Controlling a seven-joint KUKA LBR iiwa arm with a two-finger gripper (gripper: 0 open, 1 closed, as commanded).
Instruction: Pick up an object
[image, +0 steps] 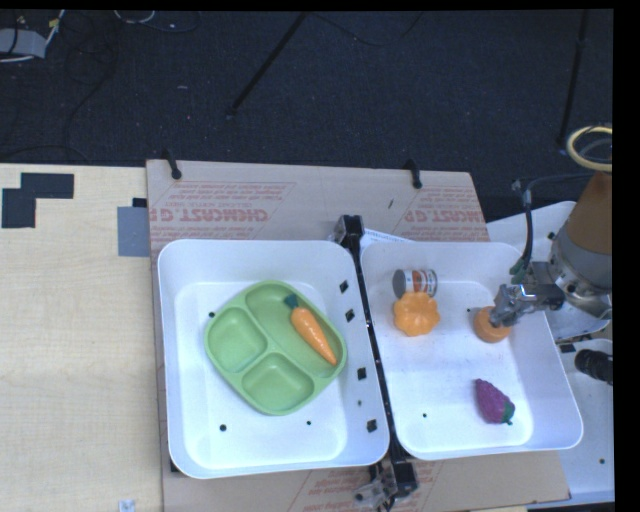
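In the right bin (545, 420) lie an orange pumpkin-like toy (416, 315), a small tin can (417, 281) on its side just behind it, a small round orange fruit (489, 326) near the right wall, and a purple toy (493, 401) toward the front. The left bin (185, 430) holds a green divided plate (240, 345) with a carrot (313, 333) lying in its right compartment. My gripper (508, 305) hangs over the right bin's right side, directly above and touching or nearly touching the small orange fruit.
A black divider (364, 345) runs between the two bins. Brown cardboard (300, 205) lies under and behind the bins. The arm's grey body with its orange band (598, 215) stands at the right edge.
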